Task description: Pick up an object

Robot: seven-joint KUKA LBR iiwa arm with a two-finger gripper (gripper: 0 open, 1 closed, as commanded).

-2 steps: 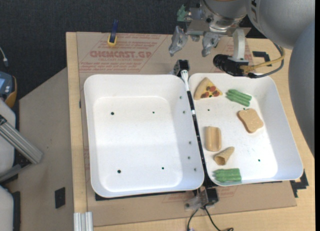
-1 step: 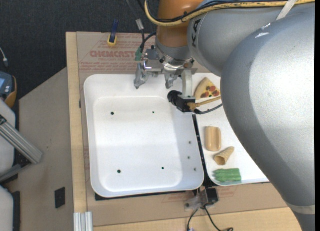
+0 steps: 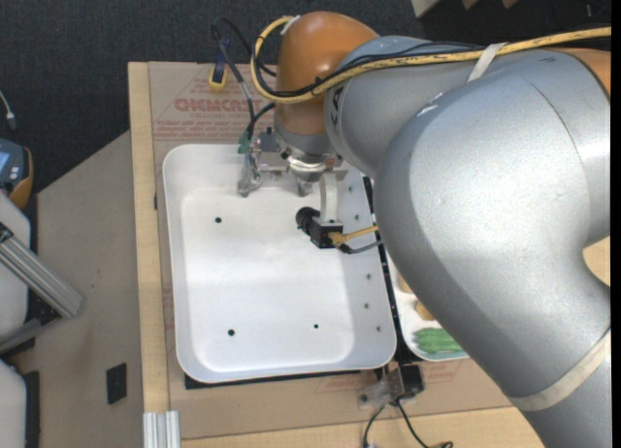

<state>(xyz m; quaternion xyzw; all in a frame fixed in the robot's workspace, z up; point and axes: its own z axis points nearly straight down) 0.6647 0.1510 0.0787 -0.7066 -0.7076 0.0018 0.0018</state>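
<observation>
Grey arm [image 3: 485,194] looms over right bin [image 3: 427,339]; gripper [image 3: 291,179] low at left bin [image 3: 194,272] far edge, grip state can't tell

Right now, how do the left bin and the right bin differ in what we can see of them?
The left bin lies almost fully in sight, its white floor bare with a few small dark dots; the right bin is mostly covered by the arm. The gripper hangs over the left bin's far end, while something green lies in the right bin. Both are shallow and white.
</observation>
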